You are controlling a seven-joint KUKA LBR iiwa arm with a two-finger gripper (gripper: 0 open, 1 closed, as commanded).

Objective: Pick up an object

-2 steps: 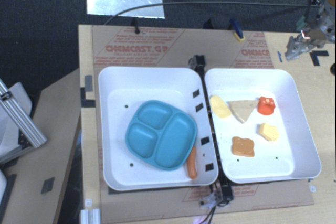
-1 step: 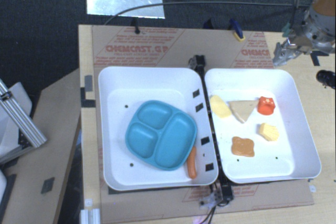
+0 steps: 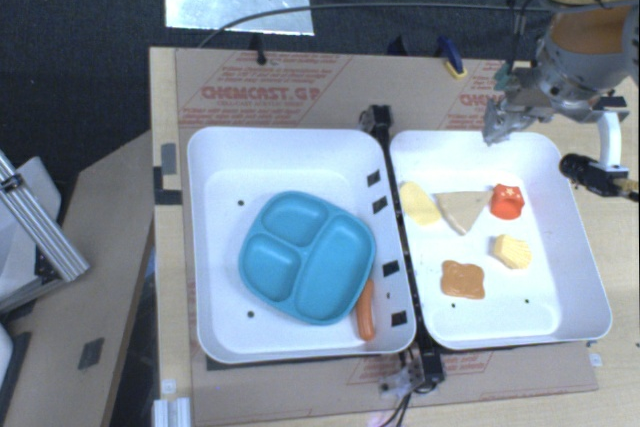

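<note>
Item 1, gripper (image 3: 497, 129): hangs above the far edge of the right bin (image 3: 585, 245), close to its back wall; the fingers point down and look nearly closed, with nothing between them. It stands well apart from every object below.

Item 2, right bin contents, candidates for the pick:
- pale yellow rounded piece (image 3: 419, 204), near the divider side
- beige wedge (image 3: 461, 211), just beside the yellow piece, possibly touching it
- red piece with a white top (image 3: 507, 201), just beside the wedge on the arm's side
- small yellow ridged piece (image 3: 512, 251), nearer the front
- brown toast-like piece (image 3: 464, 280), nearest the front wall

All five lie flat on the bin floor, none lifted.

Item 3, left bin (image 3: 215, 205): holds a blue compartment plate (image 3: 307, 256), lying level, and an orange sausage-shaped piece (image 3: 366, 309) lying just beside the plate's near corner, against the divider side.

Item 4, counter (image 3: 110, 245): carries both bins on a cardboard sheet (image 3: 300, 87).

Status: the pick looks not yet made. No object is chosen as far as can be judged; the red piece and the wedge lie closest to the gripper. Left to do: travel over one object, descend, close on it, lift it clear of the bin floor
</note>
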